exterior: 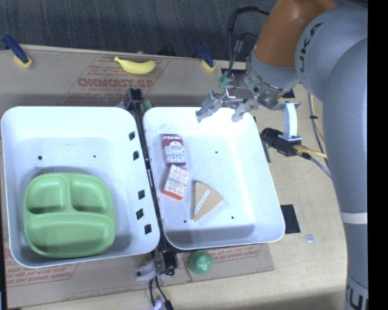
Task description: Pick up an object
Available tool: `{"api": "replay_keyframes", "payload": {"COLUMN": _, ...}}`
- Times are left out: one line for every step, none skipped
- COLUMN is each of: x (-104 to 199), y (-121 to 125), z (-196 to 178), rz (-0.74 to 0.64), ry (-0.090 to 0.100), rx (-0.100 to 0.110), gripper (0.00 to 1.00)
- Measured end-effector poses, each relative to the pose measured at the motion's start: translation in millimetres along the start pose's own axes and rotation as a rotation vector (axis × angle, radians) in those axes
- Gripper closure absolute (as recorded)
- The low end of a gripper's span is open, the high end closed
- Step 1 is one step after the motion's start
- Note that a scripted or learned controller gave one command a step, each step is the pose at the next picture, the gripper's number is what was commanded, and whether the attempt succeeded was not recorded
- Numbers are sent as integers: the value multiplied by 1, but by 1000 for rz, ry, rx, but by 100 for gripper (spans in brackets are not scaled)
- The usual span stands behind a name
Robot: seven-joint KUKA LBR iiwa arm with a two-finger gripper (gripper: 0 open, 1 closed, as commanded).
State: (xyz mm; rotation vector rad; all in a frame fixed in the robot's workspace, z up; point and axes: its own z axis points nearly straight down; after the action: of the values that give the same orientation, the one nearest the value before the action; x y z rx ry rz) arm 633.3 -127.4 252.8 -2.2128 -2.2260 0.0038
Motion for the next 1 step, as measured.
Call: {"api": "replay_keyframes", "payload": {"x": 37, "y": -3, "z": 140, "rz": -1, "ry": 0, "rx": 5, "gripper": 0}}
